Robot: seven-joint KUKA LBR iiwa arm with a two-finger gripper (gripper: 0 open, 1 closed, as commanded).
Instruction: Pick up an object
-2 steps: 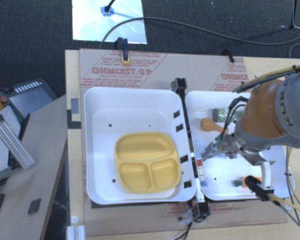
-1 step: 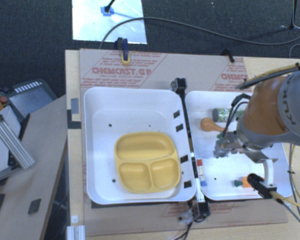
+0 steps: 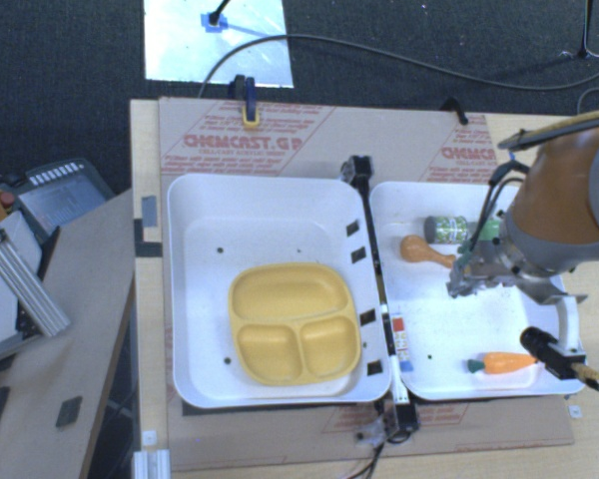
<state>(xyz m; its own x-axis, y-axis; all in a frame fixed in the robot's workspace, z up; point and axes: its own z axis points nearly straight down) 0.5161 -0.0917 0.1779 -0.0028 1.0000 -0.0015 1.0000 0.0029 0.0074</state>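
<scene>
A: Where the arm reaches in from the right, its end effector hangs low over the right bin, near the middle of the bin floor. Wide or narrow: cannot tell, the wrist sits over it in this view.

B: Noted. Holding anything?

A: Cannot tell that either. Three loose things are in that bin. An orange-brown drumstick-shaped piece lies just left of the end effector, toward the far side; whether they touch is unclear. A small grey-green can lies on its side just beyond the brown piece, near the far wall. A toy carrot, orange with a green tip at its left end, lies by the near wall, well apart from the end effector.

B: And the left bin?

A: The left bin carries one yellow divided plate with three compartments, flat on the floor, toward the near right corner. Both bins sit side by side on a cardboard sheet with red print, on the bench.
</scene>
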